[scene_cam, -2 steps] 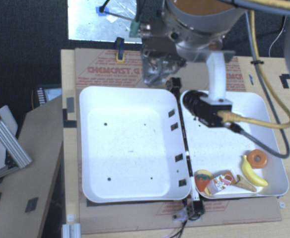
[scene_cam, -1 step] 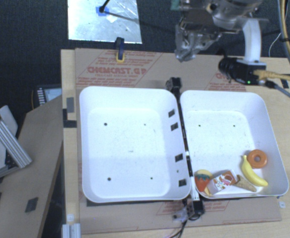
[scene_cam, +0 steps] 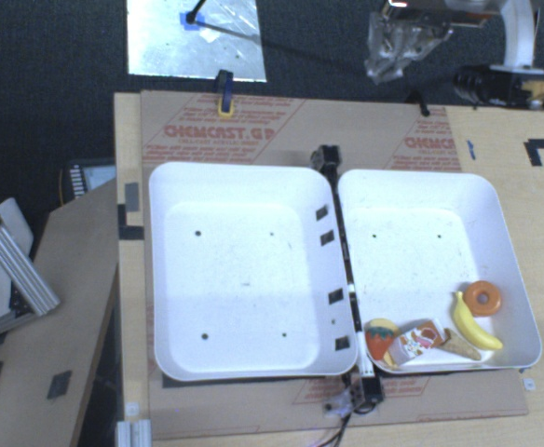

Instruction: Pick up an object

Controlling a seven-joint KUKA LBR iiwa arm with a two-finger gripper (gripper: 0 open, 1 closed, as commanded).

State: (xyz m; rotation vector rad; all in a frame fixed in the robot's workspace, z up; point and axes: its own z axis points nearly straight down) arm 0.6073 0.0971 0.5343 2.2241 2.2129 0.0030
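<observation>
Hand hung above the table, well beyond the right bin; grip state could not be told. Banana, orange ring, small packet lay in that bin's near corner.

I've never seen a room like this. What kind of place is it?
Probably a robot lab. A gripper hangs above a bench with two white bins, and the right bin holds a toy banana for picking practice.
</observation>
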